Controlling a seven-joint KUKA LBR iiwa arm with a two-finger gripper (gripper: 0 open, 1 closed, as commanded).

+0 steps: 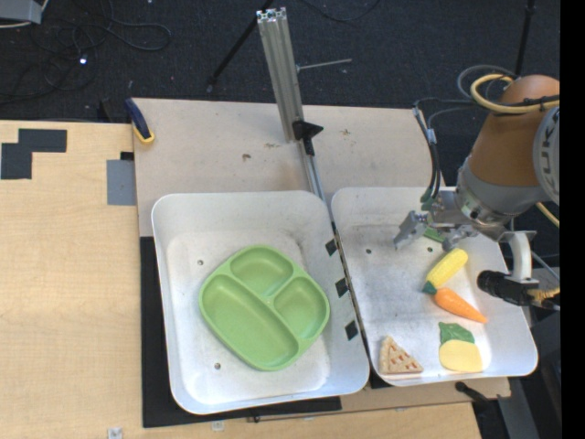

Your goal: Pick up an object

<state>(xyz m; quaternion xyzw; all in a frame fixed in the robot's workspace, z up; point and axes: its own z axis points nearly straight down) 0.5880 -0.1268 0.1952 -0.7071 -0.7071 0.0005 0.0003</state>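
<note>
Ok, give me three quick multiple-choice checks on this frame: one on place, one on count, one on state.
1. Where is the green tray?
A. left bin
B. right bin
C. on the bench

2. How many food pieces lie in the right bin?
A. two
B. four
C. six

3. What is the hand doing?
A. lifting the carrot
B. above the right bin, gripping nothing
C. resting on the tray

Answers: 1 A, it sits in the left bin. 2 B: corn, carrot, lemon, wedge. 3 B, nothing between its fingers.

arm (512, 154): grey casing; orange band above wrist; yellow and black cables looped alongside; metal gripper (422, 228)
</note>
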